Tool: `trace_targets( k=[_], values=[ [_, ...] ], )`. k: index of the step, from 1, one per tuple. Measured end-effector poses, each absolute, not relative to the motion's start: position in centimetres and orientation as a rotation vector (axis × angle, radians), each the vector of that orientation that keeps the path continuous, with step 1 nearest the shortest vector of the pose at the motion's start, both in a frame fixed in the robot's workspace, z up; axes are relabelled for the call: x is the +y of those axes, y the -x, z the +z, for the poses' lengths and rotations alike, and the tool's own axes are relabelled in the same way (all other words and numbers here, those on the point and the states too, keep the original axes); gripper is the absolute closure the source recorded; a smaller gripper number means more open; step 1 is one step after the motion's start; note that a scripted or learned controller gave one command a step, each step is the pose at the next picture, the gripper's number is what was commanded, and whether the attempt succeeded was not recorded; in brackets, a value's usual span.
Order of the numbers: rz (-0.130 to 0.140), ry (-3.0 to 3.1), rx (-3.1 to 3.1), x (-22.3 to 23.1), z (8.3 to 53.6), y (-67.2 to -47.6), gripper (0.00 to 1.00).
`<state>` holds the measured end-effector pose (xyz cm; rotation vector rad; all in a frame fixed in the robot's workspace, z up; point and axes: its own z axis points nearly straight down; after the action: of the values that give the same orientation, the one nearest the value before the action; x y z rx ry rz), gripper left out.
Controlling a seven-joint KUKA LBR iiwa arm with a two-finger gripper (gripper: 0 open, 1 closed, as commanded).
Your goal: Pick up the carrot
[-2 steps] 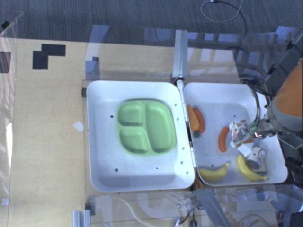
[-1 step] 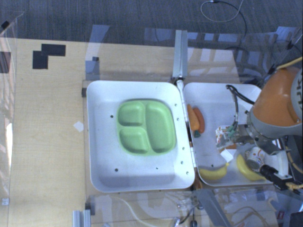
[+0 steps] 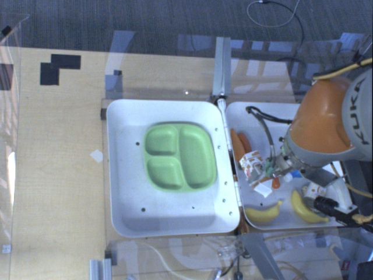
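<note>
**Q:** Where is the carrot (image 3: 239, 146)?

**A:** I see it in the right bin (image 3: 256, 108), lying along the left wall, beside a small carton (image 3: 251, 163). The claw (image 3: 278, 167) hangs near it, over the carton; I cannot tell its state.

**Q:** Handling?

**A:** I judge it light, stiff and smooth, so likely slippery. I would grip across mid-length, clear of the wall.

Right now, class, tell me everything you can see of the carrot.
The carrot is a long, smooth orange-red piece, plastic-looking, lying flat in the right bin along its left wall, its length running from the far side toward the near side. Its near end meets a small white printed carton. The gripper hangs just right of it.
</note>
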<state>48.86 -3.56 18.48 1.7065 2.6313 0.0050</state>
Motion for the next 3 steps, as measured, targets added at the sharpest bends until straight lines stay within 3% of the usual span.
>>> trace_targets(
  k=[1, 2, 3],
  values=[
    [0.004, -2.157, 2.277, -8.6, 27.7, -53.1, 1.00],
    [0.007, -2.367, 2.056, -14.0, 43.6, -51.4, 1.00],
    [0.002, -2.186, 2.253, -6.4, 32.1, -49.5, 1.00]
  ],
)
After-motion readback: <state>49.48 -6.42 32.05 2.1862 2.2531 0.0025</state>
